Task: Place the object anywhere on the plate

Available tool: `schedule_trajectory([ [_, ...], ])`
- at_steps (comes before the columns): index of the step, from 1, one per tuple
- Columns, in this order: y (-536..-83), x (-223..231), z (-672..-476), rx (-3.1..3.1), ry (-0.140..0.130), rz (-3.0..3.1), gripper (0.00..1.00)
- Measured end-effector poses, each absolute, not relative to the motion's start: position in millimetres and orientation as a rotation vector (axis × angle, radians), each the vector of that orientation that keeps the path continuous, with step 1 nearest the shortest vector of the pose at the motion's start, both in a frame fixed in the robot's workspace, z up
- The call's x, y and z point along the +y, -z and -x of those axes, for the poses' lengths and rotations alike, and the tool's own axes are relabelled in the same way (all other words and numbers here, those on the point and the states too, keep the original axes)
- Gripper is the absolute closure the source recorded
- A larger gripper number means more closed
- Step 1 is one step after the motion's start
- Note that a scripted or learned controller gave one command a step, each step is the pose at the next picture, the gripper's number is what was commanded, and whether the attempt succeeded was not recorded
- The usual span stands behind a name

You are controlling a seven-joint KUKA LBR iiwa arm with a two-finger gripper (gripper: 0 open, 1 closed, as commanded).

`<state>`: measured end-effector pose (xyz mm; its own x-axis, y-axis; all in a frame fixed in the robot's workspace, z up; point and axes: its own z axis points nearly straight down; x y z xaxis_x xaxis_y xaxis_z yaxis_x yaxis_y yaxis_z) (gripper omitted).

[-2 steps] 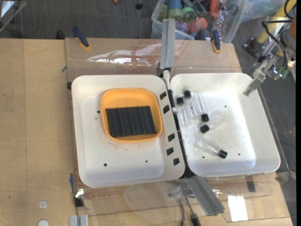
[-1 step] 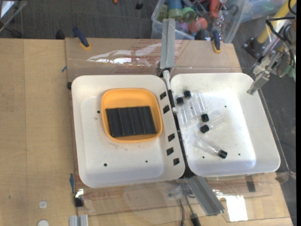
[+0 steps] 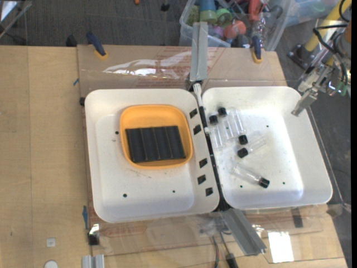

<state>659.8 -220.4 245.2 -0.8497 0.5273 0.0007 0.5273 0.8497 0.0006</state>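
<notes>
An orange plate sits in the left bin, and a black ribbed rectangular slab lies flat across its middle. Several clear plastic vials with black caps lie loose in the right bin: a cluster near the bin's left side and one lone vial closer to the front. My gripper hangs over the right bin's far right corner, well away from the vials and the plate. Nothing shows in its grasp.
A row of black clips runs along the divider between the bins. A clear tub of colourful toys stands behind the bench. Cables and arm parts crowd the upper right.
</notes>
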Motion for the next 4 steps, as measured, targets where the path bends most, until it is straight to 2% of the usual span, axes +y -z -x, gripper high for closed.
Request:
schedule_trajectory([
  [1,-232.8,-220.8,-660.9,-3.086,0.003,0.582,0.0],
  [4,-254.8,-221.2,-660.8,-3.148,0.002,0.021,0.0],
])
